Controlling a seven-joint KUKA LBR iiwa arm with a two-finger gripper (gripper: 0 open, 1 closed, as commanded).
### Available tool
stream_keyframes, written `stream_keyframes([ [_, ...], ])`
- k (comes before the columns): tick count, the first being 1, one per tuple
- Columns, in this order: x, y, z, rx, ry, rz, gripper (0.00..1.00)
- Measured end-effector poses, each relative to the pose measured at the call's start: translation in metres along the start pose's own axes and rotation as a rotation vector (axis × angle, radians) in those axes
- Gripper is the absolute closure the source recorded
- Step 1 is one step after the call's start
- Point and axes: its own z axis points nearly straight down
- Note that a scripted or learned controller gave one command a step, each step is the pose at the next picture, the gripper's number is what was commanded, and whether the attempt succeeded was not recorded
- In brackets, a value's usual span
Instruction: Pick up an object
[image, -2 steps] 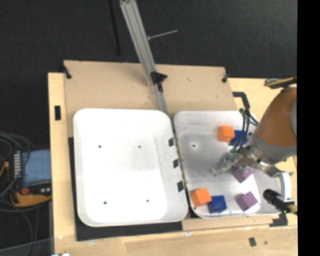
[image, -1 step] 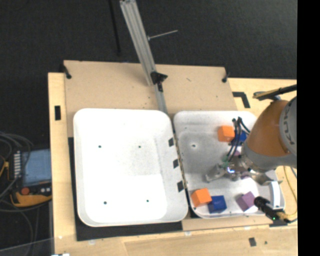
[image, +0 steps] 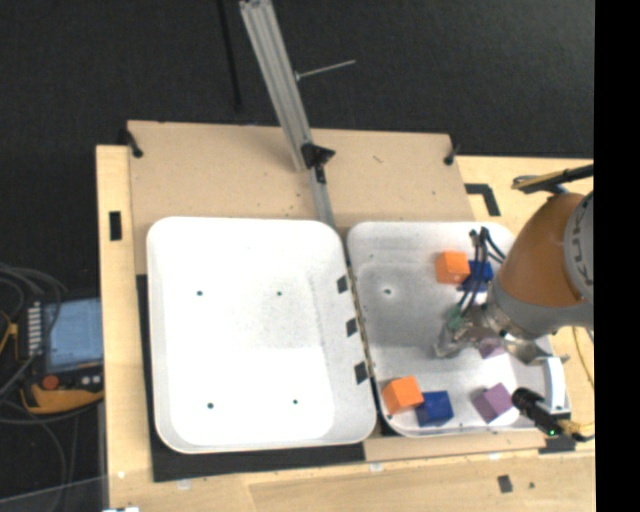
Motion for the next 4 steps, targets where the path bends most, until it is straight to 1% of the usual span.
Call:
stream_keyframes([
  [1, -0.003, 0.009, -0.062, -0.003, -0.001, -0.011, 1.0],
  [2, -0.004, 0.012, -0.116, -0.002, -0.002, -0.013, 1.0],
  [3, -0.005, 0.013, -0.139, 0.001, 0.0, -0.014, 1.0],
  [4, 0.042, 0.015, -0.144, 0.004, 0.002, -0.016, 1.0],
])
